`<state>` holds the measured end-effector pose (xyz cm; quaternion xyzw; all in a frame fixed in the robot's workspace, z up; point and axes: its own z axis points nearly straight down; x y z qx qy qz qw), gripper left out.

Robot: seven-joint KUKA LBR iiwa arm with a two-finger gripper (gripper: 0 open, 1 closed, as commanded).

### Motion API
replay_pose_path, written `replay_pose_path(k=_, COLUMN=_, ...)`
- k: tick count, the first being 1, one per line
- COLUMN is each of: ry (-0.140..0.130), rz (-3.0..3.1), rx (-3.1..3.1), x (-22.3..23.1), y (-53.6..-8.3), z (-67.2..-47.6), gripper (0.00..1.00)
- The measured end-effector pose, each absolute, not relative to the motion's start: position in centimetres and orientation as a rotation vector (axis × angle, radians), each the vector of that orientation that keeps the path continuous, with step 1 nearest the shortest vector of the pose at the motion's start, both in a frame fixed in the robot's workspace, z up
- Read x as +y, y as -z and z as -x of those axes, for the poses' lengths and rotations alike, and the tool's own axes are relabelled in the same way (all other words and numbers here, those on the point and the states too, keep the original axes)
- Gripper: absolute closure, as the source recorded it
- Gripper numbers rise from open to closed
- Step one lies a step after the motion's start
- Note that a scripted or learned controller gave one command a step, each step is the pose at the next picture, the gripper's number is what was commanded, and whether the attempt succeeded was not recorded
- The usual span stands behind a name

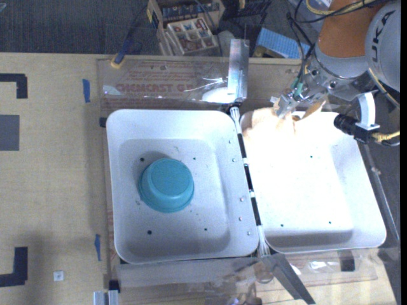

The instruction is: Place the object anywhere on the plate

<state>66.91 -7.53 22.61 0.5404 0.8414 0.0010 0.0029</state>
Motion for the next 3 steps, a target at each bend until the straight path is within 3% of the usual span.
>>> replay_pose_path(k=1, ry=-0.001, rz=-1.141, rx=2.925, x=-3.1, y=-23.0, z=-64.7, gripper=1.00)
replay_pose_path(k=3, ry=-0.003, rz=-0.006, rx=3.139, x=8.1, y=-22.1, z=-62.4, gripper=1.00)
